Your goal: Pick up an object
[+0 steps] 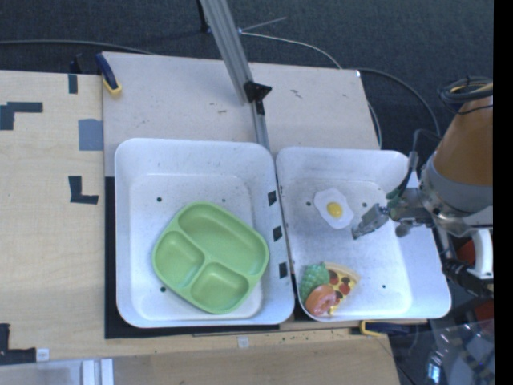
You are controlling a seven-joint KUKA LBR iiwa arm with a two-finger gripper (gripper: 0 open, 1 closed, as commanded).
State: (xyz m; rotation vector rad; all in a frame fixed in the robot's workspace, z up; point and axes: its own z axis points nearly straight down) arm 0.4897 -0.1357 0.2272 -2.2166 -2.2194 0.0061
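A toy fried egg (333,208), white with a yellow yolk, lies in the upper middle of the right bin (417,295). A cluster of toy food (327,285) with green, red and a pizza-like slice rests at that bin's front left corner. My gripper (370,220) hangs over the right bin, just right of the egg and a little lower in the view. Nothing shows between its fingers. The arm's orange band (469,143) sits at the far right.
The left bin (128,215) holds a green divided plate (210,257). A slanted metal pole (228,38) comes down from the top to the bins' shared edge. Cables lie behind the bench, and a blue-and-yellow clamp (108,74) sits at the back left.
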